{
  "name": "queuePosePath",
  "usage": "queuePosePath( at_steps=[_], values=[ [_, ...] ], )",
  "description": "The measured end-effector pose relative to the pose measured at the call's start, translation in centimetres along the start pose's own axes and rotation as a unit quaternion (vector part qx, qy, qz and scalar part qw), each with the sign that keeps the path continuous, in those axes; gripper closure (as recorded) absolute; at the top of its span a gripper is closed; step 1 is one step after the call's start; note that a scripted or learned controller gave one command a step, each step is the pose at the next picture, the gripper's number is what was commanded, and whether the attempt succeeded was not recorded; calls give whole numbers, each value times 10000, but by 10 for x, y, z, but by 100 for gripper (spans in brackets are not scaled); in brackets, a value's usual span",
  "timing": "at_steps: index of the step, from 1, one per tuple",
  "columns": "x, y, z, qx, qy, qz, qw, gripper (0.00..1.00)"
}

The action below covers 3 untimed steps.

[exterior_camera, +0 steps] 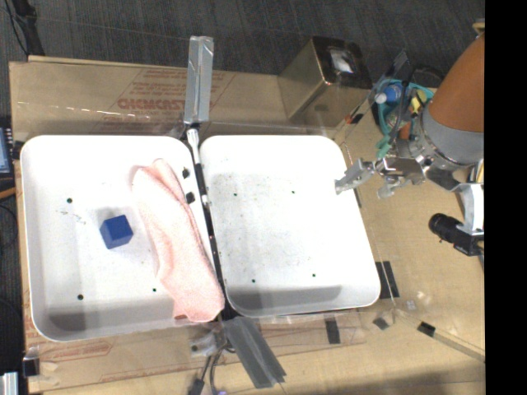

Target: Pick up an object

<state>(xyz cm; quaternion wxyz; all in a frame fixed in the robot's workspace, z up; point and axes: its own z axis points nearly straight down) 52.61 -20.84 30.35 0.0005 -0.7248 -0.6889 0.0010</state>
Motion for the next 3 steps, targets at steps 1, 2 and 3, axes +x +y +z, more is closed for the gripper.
queuePosePath(
  at_steps=[1, 2, 3],
  values=[
    [7, -23, -38, -18, -8, -845, 9964, 0],
    [2, -15, 72, 11, 9, -1913, 9815, 0],
    [34, -51, 59, -1, 6, -3288, 9444, 0]
  ],
)
